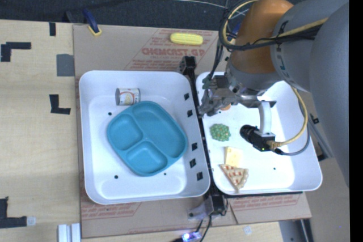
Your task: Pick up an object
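My gripper (pixel 212 103) hangs over the upper left of the right bin (pixel 295 178), close to the divider between the bins. A green broccoli-like piece (pixel 220 132) lies just below it. Further toward the front lie a yellow cheese wedge (pixel 232 155) and a pizza slice (pixel 235 176). The arm's orange band (pixel 266 17) and grey body hide the bin's upper part. Nothing shows between the fingers.
The left bin (pixel 96 178) holds a blue sectioned plate (pixel 147 137) and a small can (pixel 127 96) lying near its top. A yellow banana-like object (pixel 186 38) rests on the cardboard behind the bins. A black cable fitting (pixel 255 138) hangs over the right bin.
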Motion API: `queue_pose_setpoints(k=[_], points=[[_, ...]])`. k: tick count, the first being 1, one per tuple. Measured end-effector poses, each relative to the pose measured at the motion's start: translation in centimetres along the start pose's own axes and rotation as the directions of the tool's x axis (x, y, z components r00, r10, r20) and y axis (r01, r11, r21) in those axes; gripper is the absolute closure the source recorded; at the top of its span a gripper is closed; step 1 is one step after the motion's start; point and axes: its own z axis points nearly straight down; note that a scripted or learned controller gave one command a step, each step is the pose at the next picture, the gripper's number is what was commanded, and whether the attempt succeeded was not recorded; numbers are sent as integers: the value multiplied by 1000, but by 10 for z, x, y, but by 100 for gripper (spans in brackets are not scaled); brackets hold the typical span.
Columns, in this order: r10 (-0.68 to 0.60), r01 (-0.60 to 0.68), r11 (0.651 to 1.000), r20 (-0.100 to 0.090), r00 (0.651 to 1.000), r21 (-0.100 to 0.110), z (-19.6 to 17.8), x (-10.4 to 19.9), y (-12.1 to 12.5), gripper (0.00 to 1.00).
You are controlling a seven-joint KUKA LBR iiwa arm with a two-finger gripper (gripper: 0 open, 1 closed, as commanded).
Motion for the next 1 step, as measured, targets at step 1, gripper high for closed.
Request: queue_pose_setpoints(k=[1], points=[[1,-1,1000,1,1000,1,5,51,23,100]])
